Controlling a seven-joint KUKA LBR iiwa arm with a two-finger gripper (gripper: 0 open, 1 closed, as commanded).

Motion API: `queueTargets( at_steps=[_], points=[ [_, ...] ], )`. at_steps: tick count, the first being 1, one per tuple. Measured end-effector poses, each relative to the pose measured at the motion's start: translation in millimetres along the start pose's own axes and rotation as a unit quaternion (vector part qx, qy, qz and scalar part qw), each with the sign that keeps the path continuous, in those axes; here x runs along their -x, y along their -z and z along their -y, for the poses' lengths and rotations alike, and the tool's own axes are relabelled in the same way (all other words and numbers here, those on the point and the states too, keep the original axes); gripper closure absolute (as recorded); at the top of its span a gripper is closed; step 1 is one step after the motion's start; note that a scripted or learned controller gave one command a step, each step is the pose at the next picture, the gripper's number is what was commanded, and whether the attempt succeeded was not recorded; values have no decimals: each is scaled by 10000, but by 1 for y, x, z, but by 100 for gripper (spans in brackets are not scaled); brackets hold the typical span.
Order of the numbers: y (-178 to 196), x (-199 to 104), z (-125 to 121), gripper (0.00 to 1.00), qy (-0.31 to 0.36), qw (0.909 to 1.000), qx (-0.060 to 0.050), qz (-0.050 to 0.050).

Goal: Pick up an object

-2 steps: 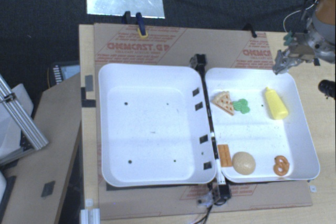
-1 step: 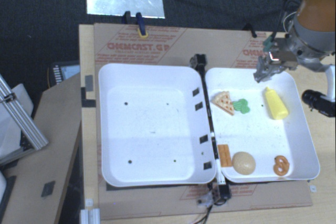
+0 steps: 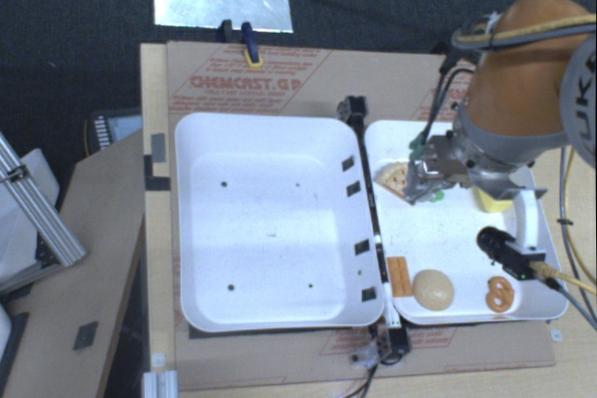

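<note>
Overhead view of the bench with two white bins side by side. The right bin [image 3: 464,308] serves as the landmark. The gripper [image 3: 427,185] hangs low over this bin's far-left part, just above a tan, wedge-shaped piece resembling a sandwich slice [image 3: 393,178]; whether its fingers are spread or pressed together cannot be told, and nothing is seen held between them. Along the bin's near edge lie an orange rectangular block [image 3: 399,276] at the left, a round beige bun-like object [image 3: 434,289] beside it, and a small pretzel [image 3: 500,295] toward the right. A yellow object [image 3: 492,199] lies partly hidden under the arm [image 3: 522,79]. The left bin [image 3: 270,219] adjoins the right bin's left wall.
</note>
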State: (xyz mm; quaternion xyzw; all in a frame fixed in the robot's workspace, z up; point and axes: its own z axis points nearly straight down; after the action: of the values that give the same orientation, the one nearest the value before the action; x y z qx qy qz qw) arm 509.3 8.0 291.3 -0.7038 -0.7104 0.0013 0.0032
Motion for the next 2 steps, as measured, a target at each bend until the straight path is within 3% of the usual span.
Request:
queueTargets(
  at_steps=[1, 2],
  points=[
    [112, -62, -3, 100, 12, 9999, 100, -6],
    [125, -136, 20, 100, 15, 10000, 47, -3]
  ],
)
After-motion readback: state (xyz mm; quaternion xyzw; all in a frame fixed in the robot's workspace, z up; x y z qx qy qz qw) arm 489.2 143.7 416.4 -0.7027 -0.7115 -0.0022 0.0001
